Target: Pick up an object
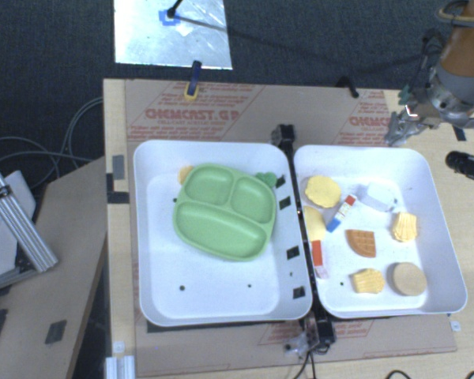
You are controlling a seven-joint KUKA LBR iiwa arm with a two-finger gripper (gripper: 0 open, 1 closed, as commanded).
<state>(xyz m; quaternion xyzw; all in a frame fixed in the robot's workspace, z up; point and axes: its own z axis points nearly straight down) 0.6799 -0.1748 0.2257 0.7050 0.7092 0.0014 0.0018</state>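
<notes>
The right bin [426, 172] holds several small food-like pieces: a yellow round piece [323, 190], a white piece [377, 197], a red, white and blue stick [341, 212], an orange waffle wedge [362, 242], a yellow ridged piece [404, 227], a yellow wavy piece [368, 280] and a tan disc [407, 279]. A pale yellow piece [314, 223] and a red and white stick [318, 259] lie by the bin's left wall. My gripper [400, 127] hangs at the upper right, above the bin's far right corner, holding nothing that I can see.
The left bin [154, 235] holds a green divided tray [225, 209], with a small yellow piece [186, 172] and a green piece [266, 180] peeking from behind it. Black clips join the bins along the middle wall. A shiny metal sheet [172, 22] lies beyond the bench.
</notes>
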